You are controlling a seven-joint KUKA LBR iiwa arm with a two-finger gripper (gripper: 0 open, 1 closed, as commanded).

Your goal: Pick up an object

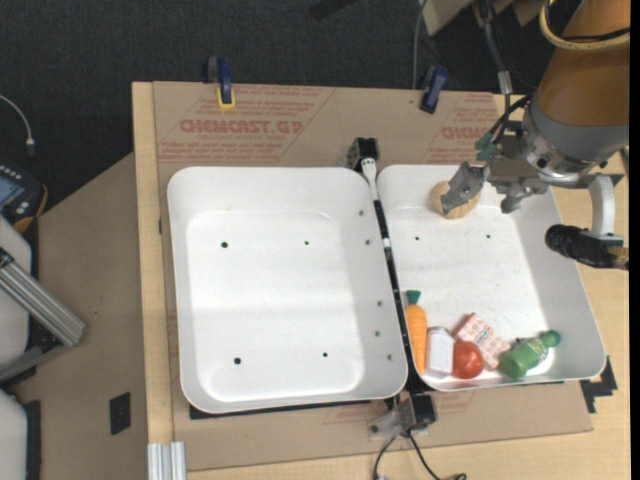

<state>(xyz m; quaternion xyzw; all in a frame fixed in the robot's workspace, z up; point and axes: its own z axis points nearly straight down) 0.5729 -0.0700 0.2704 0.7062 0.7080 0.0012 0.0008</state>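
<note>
My gripper [491, 192] hangs over the far part of the right bin [500, 268], its two fingers spread apart and open. A small tan, bread-like object [450, 202] lies on the bin floor under and just left of the left finger [465, 182]; it is not between the fingers. At the bin's near edge lie an orange carrot [416, 324], a white block [440, 350], a red tomato-like piece [467, 360], a pink-and-white packet [482, 334] and a green bottle [527, 355].
The left bin [270, 288] sits beside the right one, with a black divider strip [383, 238] between them. Both rest on a cardboard sheet [300, 118] held by blue clamps [222, 76]. A black fitting [585, 243] juts in at the right.
</note>
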